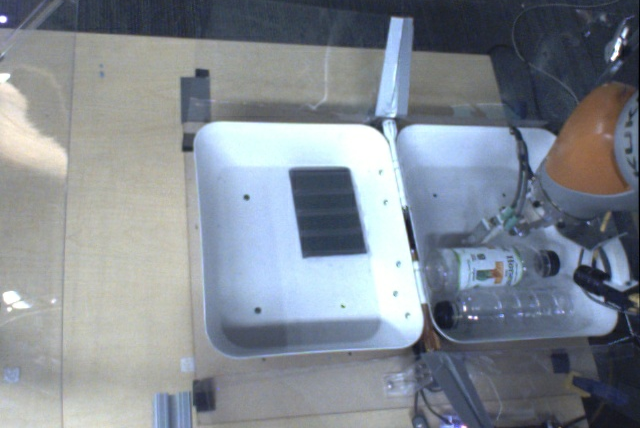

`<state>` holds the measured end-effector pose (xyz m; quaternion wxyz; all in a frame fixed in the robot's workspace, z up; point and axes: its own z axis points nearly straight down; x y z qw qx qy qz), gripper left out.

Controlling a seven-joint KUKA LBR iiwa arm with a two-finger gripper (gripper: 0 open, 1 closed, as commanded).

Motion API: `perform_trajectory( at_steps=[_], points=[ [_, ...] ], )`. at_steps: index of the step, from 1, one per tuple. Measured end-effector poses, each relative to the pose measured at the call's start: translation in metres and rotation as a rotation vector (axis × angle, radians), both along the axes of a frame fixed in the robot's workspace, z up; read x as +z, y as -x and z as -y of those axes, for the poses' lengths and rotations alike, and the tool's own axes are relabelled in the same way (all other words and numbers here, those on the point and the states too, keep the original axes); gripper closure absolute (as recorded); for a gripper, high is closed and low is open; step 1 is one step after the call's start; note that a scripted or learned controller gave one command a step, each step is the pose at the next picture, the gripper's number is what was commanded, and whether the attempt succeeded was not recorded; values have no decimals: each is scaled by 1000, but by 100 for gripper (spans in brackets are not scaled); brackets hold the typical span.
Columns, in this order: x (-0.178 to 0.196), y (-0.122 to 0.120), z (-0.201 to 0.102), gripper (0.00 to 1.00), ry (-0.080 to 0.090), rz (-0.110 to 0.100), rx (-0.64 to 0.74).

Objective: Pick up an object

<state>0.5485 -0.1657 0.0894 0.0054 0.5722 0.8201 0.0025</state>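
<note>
My gripper [505,220] reaches into the right bin [445,161] from the right, under the orange wrist band [590,151]. It hangs just above a small clear bottle with a green and orange label [488,268], which lies on its side. A larger clear plastic bottle with a dark cap [512,308] lies along the bin's front wall, right beside the small one. In the left bin [230,246] a black ridged rectangular pad [327,212] lies flat near the middle. Nothing shows held in the gripper.
A metal divider bar [395,66] rises behind the seam between the bins. Cables [520,156] trail along the arm into the right bin. The wooden bench [110,216] spreads to the left, under a clear panel.
</note>
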Motion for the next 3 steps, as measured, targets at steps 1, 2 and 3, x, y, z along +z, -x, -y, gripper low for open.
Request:
perform_trajectory(
  at_steps=[1,2,3],
  points=[
    [1,19,-49,0,2,13,142],
    [-1,-35,17,0,-2,0,-333],
    [-1,-123,14,0,-2,-5,-193]
  ],
)
